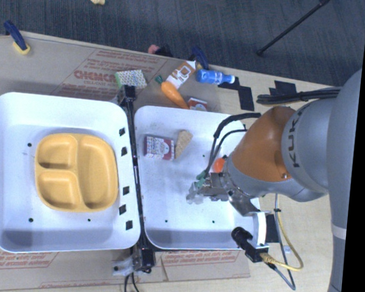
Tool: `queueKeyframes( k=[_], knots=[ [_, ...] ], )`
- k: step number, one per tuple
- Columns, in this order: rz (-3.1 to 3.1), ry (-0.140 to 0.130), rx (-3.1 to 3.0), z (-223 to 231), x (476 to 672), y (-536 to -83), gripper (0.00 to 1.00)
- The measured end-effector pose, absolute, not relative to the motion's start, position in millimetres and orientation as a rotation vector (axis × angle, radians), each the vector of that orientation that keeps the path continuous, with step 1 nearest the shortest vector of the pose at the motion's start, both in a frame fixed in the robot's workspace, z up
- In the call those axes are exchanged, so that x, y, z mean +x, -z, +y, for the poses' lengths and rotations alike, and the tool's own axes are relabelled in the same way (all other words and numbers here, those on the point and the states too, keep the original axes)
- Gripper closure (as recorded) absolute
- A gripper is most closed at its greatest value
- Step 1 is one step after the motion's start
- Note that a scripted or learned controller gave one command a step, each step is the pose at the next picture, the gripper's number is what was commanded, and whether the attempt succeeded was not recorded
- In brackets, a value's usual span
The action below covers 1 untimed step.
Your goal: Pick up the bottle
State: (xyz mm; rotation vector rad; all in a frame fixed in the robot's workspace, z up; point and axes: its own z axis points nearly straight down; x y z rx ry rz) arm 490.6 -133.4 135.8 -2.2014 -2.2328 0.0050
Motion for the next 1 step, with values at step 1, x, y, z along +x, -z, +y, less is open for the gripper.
queueKeyframes(
  k=[1],
  knots=[
    [-2.390, -0.002, -2.034, -53.9, 476.3, -191.5, 1.00]
  ],
)
